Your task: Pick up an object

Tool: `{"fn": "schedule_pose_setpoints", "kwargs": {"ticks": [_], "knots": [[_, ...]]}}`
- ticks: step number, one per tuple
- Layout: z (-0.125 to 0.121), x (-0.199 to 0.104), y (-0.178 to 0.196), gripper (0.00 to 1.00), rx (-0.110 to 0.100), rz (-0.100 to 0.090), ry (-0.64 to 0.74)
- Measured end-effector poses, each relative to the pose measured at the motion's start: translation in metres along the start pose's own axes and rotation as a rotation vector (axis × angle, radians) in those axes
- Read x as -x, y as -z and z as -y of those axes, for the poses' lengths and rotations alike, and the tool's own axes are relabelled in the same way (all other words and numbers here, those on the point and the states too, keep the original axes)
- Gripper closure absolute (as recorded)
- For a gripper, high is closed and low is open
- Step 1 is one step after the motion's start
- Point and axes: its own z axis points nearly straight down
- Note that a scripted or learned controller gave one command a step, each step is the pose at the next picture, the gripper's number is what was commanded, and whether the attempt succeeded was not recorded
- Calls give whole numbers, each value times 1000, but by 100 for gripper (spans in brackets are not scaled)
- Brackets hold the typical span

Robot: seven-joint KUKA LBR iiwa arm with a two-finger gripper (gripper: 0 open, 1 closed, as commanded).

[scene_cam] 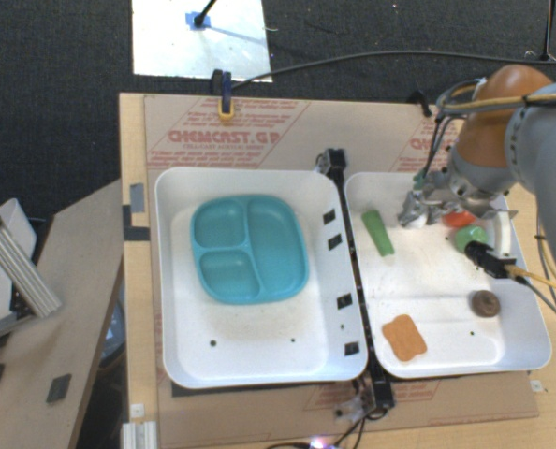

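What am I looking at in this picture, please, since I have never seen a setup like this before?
This is one camera fixed above a bench, looking down at a slant. The grey arm with an orange band entering from the right is a robot; its gripper hangs low over the right white bin. That bin holds a green stick, an orange flat piece, a small brown round piece and green and red items partly hidden beneath the arm. The left white bin holds a teal divided plate. I cannot tell whether anything is held.
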Motion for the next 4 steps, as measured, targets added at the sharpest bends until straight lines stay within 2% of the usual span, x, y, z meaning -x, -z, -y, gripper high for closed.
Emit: {"fn": "schedule_pose_setpoints", "kwargs": {"ticks": [3, 4], "knots": [[-8, -4, 137, 100, 3, 1, 3], [4, -54, 146, 100, -1, -2, 6]]}}
